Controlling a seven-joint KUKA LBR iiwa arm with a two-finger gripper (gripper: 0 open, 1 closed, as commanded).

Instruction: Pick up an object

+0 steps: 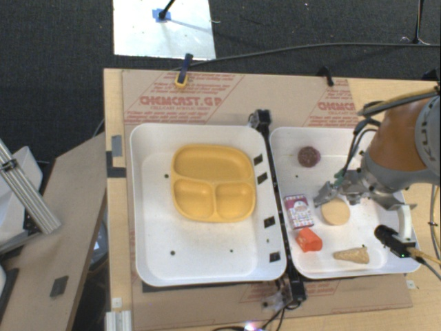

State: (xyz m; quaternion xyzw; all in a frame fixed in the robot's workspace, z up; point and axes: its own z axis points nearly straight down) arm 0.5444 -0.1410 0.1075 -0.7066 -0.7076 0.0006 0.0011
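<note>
Where the claw [335,197] hovers, a pale round disc [336,214] lies.

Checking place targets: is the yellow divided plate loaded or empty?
Empty. The yellow divided plate sits in the left bin with all three compartments bare; the food items lie in the right bin.

arm [406,143]: enters from right, bent low | gripper [339,193]: points left, hovering
</note>
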